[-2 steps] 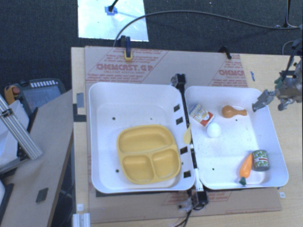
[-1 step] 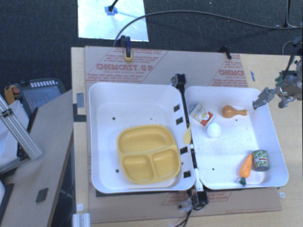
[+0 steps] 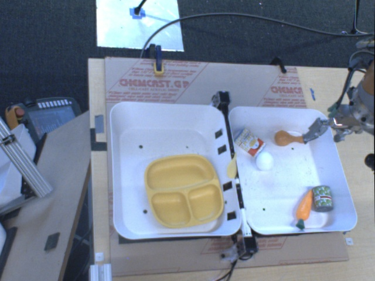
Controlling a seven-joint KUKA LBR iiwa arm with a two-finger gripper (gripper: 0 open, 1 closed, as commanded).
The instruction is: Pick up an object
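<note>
A brown, pear-shaped wooden piece (image 3: 285,137) lies in the right bin (image 3: 340,174), with the fingers (image 3: 314,130) touching its narrow end; I cannot tell their spread.

A: Arm (image 3: 364,92) looks?
B: Grey metal, w/ an orange patch up near the wrist. Boxy silver-grey block below it, thin rods/brackets on the side.
A: Gripper (image 3: 316,129)?
B: Grey too, slim dark-grey fingers (image 3: 313,131), pale highlights. Too blurry for screws or markings.

Arm (image 3: 362,92) cut off at right edge; small carton (image 3: 248,141) label too small to read.
</note>
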